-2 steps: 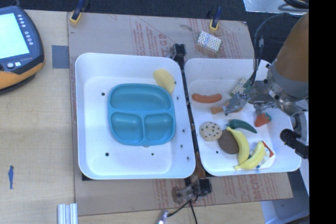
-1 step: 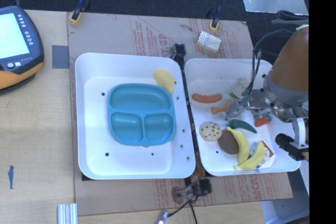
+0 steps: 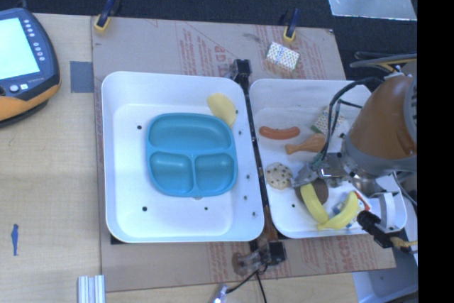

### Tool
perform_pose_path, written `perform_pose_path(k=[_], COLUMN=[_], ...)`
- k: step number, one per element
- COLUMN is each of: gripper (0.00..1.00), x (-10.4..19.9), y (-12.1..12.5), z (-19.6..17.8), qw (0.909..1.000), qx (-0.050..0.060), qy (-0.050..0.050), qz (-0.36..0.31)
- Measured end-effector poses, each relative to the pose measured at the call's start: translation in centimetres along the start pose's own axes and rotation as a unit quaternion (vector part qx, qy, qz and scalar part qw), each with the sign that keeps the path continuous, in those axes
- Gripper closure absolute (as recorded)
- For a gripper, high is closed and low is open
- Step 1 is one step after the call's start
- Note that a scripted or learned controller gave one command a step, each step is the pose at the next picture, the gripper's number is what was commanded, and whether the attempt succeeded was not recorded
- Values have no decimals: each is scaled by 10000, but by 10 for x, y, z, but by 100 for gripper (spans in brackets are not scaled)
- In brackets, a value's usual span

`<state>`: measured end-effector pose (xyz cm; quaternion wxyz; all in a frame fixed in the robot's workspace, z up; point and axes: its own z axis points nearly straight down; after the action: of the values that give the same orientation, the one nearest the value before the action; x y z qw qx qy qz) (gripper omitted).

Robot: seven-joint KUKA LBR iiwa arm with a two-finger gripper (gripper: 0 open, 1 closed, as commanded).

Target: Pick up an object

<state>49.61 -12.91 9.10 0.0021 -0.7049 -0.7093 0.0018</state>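
Right bin (image 3: 284, 90): your working bin; it holds a hot dog (image 3: 279, 131), a drumstick (image 3: 306, 146), a cookie (image 3: 278, 175) and two bananas.
Near banana (image 3: 313, 204): yellow, curved, lying near the bin's front wall; its long axis runs from upper left to lower right, the upper end toward the cookie.
Far banana (image 3: 343, 215): yellow, curved, just beside the first at its lower end; it runs up toward the right, so the pair forms a rough V.
Gripper (image 3: 317, 174): you will find it low over the right bin, between the cookie and the near banana's upper end. Whether it is released or clenched cannot be told from here, and nothing can be seen between the fingers.
Arm (image 3: 383, 124): its orange band and grey body cover the right side of the bin, hiding whatever lies beneath.
Crowding: cookie just left of the gripper, drumstick just above it, hot dog further back.
Left bin (image 3: 113, 152): a blue divided plate (image 3: 191, 154) with a yellow piece (image 3: 222, 108) at its back right corner.
Outside the bins: a small patterned block (image 3: 282, 55) on the cardboard, a pendant (image 3: 21, 60) at far left.
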Motion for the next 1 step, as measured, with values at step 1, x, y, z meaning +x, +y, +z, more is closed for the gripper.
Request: perform_pose_path(k=[1], gripper=[100], x=[-1], y=[0], z=[-10], qw=[10000], qx=[4], qy=[-7], qz=[-26])
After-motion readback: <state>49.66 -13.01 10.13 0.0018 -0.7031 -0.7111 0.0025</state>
